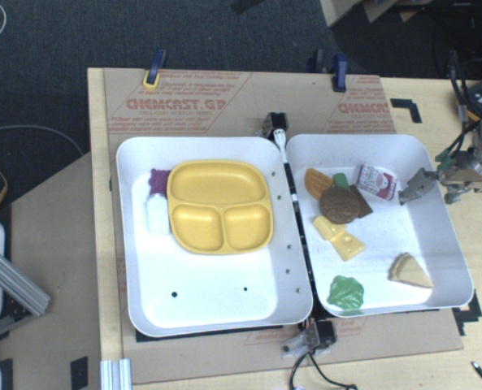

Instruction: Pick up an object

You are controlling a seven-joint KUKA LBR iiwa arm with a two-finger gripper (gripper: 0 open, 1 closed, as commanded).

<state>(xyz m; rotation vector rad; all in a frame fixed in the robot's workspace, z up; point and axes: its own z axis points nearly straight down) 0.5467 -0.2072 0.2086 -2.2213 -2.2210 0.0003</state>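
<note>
Gripper (420, 185) sits at the right bin's (448, 222) right wall, apart from the contents, jaw state not discernible; nearest candidate is the pink-and-white carton (377, 181) just to its left, so we would centre over it, clear of the brown cookie (341, 205), before closing.

Bench (110, 177) w/ two bins (208, 299) (side-by-side).

Red "CHEMCAST GP" print repeated on the brown protective sheet (193, 97) along the far side of the counter, partly cut off at far right, other lettering unreadable
</note>
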